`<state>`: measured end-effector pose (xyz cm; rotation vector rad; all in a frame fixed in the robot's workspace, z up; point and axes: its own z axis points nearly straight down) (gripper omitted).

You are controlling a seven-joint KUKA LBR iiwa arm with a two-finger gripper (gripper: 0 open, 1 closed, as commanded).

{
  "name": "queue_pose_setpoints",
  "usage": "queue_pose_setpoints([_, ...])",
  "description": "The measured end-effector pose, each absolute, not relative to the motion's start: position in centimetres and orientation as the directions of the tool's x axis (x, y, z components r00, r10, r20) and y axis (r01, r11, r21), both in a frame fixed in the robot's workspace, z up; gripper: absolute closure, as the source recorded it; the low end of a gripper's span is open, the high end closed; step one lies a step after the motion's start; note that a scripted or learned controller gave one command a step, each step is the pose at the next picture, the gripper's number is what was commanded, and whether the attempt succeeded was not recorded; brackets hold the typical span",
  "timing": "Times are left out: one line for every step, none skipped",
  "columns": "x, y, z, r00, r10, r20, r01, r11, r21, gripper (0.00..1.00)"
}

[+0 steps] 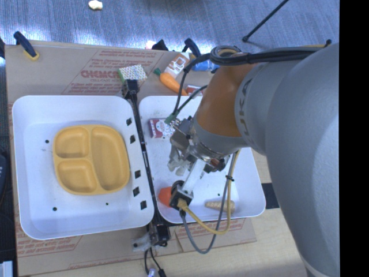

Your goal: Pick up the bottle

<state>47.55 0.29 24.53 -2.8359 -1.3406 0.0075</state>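
The claw (179,165) of the grey KUKA arm (288,114) hangs low over the right bin (251,183), near that bin's middle; whether it is spread or pressed together cannot be told from this slanted overhead view, and nothing can be seen pinched in it. Just below the claw, near the bin's front-left corner, lies a small orange object (165,196), partly hidden by a black fitting on the cabling. A yellow cable (222,227) loops from the wrist out over the bin's front rim. To the right of it, on the bin floor, lies a pale cone-shaped item (221,204). Behind the claw, toward the bin's far-left corner, rests a small red-and-white packet (157,128). The bottle (172,74), orange with a white label, lies on its side on the cardboard-covered worktop (86,74) beyond the right bin's far rim, outside both bins and well apart from the claw. The left bin (29,172) holds a yellow three-compartment tray (91,158), lying flat near its middle.
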Motion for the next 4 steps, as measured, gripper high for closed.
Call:
queue_pose_setpoints([47.5, -3.4, 19.1, 0.671, 0.742, -0.003, 0.742, -0.671, -0.006, 1.0])
queue_pose_setpoints([47.6, 0.4, 19.1, 0.52, 0.854, -0.001, 0.854, -0.52, -0.009, 1.0])
queue_pose_setpoints([47.6, -4.4, 31.4, 0.432, 0.902, 0.0, 0.902, -0.432, -0.002, 1.0])
queue_pose_setpoints([47.5, -4.8, 21.3, 0.446, 0.895, -0.001, 0.895, -0.446, -0.006, 1.0])
